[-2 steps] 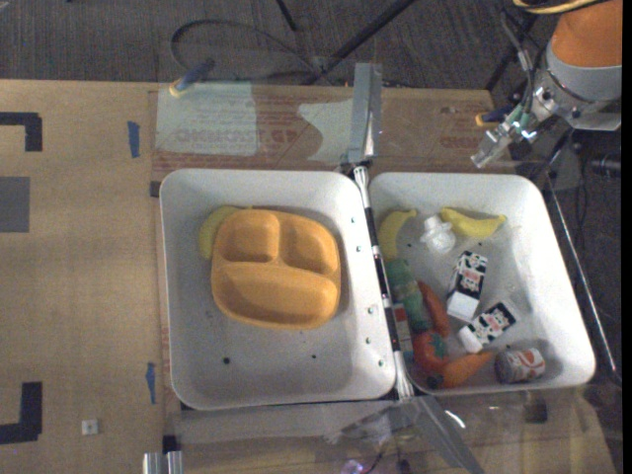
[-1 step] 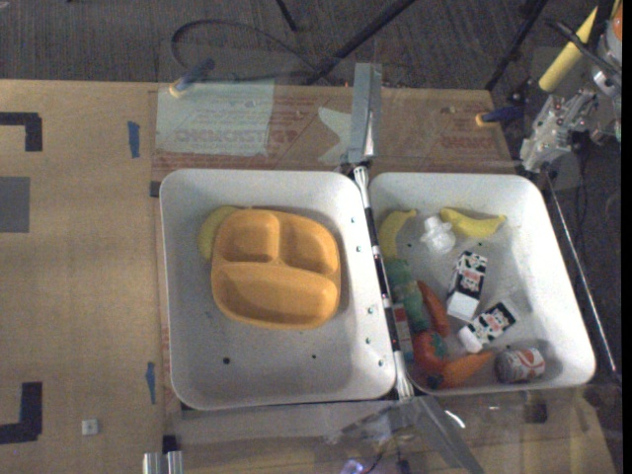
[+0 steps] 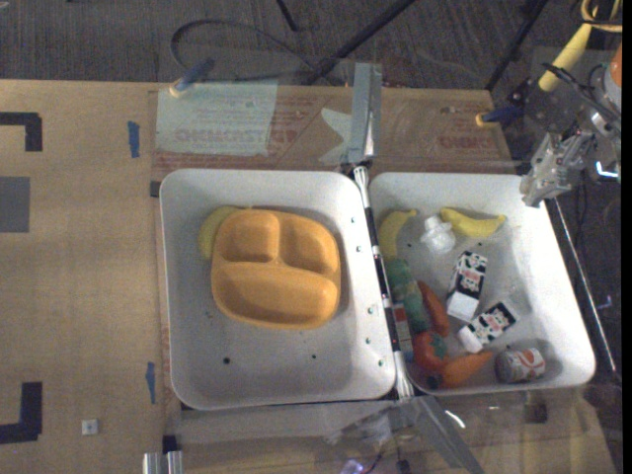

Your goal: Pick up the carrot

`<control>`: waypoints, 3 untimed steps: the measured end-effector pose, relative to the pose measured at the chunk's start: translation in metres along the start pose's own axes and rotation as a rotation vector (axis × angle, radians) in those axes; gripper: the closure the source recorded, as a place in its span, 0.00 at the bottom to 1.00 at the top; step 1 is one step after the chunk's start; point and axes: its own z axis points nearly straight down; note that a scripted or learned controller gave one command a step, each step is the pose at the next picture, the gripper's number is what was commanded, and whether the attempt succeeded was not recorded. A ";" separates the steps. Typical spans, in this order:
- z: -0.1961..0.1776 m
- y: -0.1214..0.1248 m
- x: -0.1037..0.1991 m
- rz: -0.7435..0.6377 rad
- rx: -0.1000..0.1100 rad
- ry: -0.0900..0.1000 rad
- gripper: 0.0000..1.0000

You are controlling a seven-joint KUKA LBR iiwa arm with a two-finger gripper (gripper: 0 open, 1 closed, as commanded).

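Observation:
The carrot (image 3: 466, 367) is a short orange piece lying near the front edge of the right bin (image 3: 553, 265), its tip pointing right toward a small can (image 3: 520, 364). It touches a red-orange piece (image 3: 427, 349) on its left. My gripper (image 3: 546, 178) hangs over the far right corner of the right bin, well away from the carrot and above it in the view. Nothing shows in the gripper.
The right bin also holds a banana (image 3: 472, 222), a yellow fruit (image 3: 395, 228), a white bottle (image 3: 436, 233), two cow-print cartons (image 3: 467, 282) (image 3: 490, 325), and a green and red-orange vegetable (image 3: 420, 297). The left bin (image 3: 188, 294) carries a yellow divided plate (image 3: 276, 268).

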 end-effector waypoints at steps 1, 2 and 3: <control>0.029 -0.021 0.009 -0.081 0.000 0.001 1.00; 0.018 -0.020 0.007 -0.079 -0.001 -0.007 1.00; 0.008 -0.019 0.004 -0.077 -0.003 -0.015 1.00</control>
